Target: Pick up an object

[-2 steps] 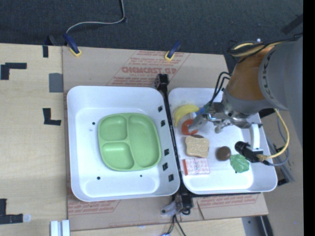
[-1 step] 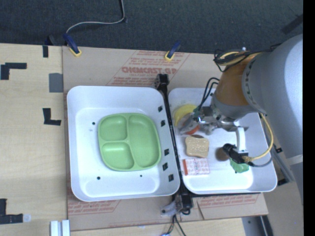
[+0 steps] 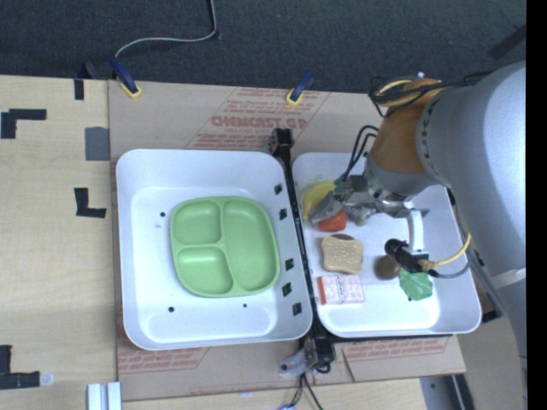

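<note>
Right now the arm (image 3: 479, 143) reaches in over the right bin (image 3: 457, 319). Its jaws hang low at the bin's upper left, over a small red object (image 3: 334, 221) that lies just beside a yellow object (image 3: 314, 196), perhaps touching it. The wrist hides the tips from where I stand, so I cannot tell whether the jaws are released or clenched, or whether anything sits between them. I'd guess the red object is the one being tried for. The trouble, as I judge it, is the crowding. The two pieces lie close together and hard by the wall shared with the left bin (image 3: 137, 229), so a closing grip could catch both, pinch only an edge, or push the red one away against the wall. A tan slice of bread (image 3: 342, 254) just below leaves little room on that side. As for writing, the cardboard sheet (image 3: 171, 118) under the bins carries red print that seems to read "CHEMCAST GP". A red-and-white packet (image 3: 340, 290) has print too small to make out.
</note>
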Available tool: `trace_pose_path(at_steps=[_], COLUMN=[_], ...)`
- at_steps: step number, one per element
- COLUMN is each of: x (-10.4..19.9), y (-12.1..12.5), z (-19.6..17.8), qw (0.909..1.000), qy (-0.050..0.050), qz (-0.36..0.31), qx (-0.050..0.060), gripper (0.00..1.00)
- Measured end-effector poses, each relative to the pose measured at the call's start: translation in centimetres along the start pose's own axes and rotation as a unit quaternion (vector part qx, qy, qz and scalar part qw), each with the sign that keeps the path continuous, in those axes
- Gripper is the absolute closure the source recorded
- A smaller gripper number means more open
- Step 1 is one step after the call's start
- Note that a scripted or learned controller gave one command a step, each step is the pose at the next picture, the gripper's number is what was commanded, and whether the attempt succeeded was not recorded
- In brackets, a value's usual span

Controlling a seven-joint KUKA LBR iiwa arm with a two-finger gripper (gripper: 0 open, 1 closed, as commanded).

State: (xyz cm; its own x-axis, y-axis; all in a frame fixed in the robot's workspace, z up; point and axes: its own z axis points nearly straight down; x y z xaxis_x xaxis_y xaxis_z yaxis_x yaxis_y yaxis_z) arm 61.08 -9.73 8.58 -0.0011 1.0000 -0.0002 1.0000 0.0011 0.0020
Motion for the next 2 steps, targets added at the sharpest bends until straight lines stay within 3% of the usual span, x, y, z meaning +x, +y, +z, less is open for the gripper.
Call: trace_pose_path(at_steps=[1, 2], x=[0.3, 0.3], y=[1.4, 1.4], z=[0.0, -1.0], qw=[1.0, 1.0], qy=[-0.001, -0.001], qz=[0.0, 0.0], qx=[0.0, -0.001], gripper=[0.0, 1.0])
